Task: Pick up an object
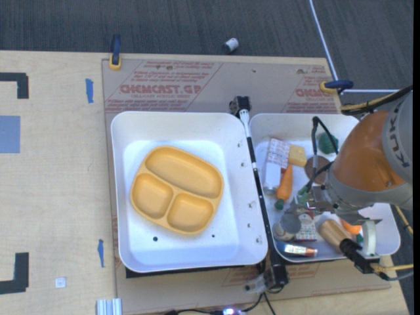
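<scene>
The right bin (261,128) holds a heap of small items. An orange carrot-shaped piece (284,182) lies next to a white printed packet (276,155) and a pale yellow block (297,155). A grey round tin (288,226), a red-and-white tube (300,249) and a brown bottle with a dark cap (340,236) lie near the front wall. A green item (327,141) sits at the back. My gripper (307,200) is down among these things, just right of the carrot piece and above the tin, under the arm's orange band (369,155).
The left bin (125,133) holds a yellow three-compartment plate (176,189). A black divider clamp (241,104) sits between the bins at the back. Blue clamps (115,50) (336,84) pin the cardboard sheet. A white cable (321,25) runs across the floor behind.
</scene>
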{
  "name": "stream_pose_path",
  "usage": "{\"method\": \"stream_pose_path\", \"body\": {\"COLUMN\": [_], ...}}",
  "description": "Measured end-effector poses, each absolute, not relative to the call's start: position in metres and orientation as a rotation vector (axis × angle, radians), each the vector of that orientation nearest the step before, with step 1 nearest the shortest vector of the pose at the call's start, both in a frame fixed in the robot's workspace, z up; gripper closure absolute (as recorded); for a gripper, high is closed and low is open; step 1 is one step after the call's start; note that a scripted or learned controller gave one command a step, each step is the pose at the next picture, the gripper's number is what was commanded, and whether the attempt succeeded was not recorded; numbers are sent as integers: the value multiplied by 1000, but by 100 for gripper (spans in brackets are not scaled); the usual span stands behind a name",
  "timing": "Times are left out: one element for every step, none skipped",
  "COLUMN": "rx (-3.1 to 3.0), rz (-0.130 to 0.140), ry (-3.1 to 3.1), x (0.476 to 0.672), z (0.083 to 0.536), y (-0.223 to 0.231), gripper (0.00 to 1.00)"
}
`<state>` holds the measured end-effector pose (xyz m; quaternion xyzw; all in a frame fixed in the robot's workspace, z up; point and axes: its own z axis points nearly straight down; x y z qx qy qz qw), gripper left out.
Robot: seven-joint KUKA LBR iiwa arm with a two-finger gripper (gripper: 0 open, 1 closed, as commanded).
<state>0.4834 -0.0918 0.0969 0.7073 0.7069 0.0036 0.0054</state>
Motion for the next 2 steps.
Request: {"method": "stream_pose_path", "body": {"rx": [2219, 2215], "rz": [4, 5], "ry": [2224, 2223], "x": [530, 531], "z": [185, 195], "y": [-11, -12], "gripper": [100, 100]}}
